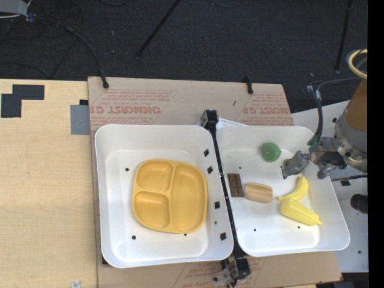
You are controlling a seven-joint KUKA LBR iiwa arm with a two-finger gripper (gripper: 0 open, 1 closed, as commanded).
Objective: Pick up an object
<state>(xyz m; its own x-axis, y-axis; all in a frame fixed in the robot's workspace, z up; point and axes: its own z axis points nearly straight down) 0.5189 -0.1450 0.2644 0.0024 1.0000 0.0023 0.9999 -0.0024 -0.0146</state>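
Yellow banana (pixel 298 189) lies at the frame's right in the right bin (pixel 282 248), beside a yellow wedge (pixel 300 212), a tan block (pixel 258 192) and a green ball (pixel 270 152). Gripper (pixel 307 166) hovers just above the banana, jaws apart, holding nothing.

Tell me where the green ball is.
The green ball lies in the right bin, toward its far side, above the wooden block and left of the gripper.
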